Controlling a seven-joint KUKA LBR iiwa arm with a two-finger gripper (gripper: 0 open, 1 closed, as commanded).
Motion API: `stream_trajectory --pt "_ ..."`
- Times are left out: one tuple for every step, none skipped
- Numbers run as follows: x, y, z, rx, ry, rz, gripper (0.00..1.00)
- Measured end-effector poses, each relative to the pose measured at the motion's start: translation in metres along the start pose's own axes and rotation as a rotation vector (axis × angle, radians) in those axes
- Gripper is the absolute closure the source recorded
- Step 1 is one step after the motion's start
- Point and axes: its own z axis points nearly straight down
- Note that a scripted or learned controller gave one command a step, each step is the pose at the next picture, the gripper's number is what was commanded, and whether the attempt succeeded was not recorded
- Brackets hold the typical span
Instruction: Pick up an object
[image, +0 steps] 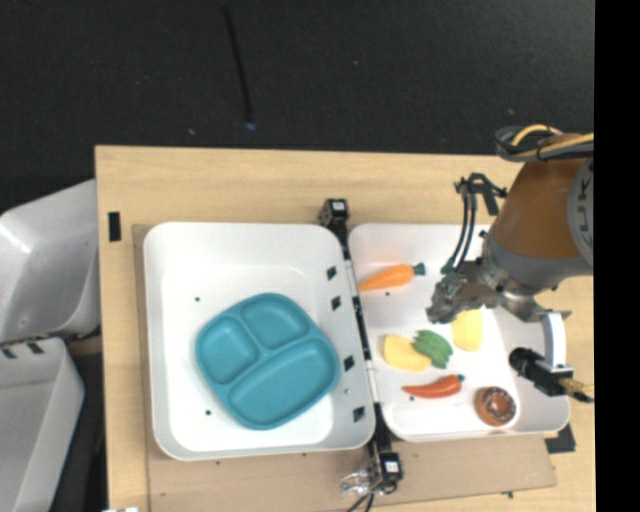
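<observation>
The right bin (400, 245) holds several toy foods: an orange carrot (387, 278), a yellow piece (401, 351) beside a green leafy piece (433, 345), a yellow lemon-like piece (466, 330), a red chili pepper (434, 387) and a brown doughnut (494, 405). My gripper (450, 300) hangs low over the right bin, just above the green piece and left of the lemon-like piece. Its fingertips are dark and small against the arm, and nothing is seen between them.
The left bin (180, 260) holds a blue sectioned plate (265, 358). The grey arm with its orange band (545, 215) covers the right bin's far right side. Cables (470, 215) run down beside the wrist.
</observation>
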Motion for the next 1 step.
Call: stream_trajectory --pt "-0.0043 0.0026 -0.0645 -0.001 0.0 -0.001 1.0"
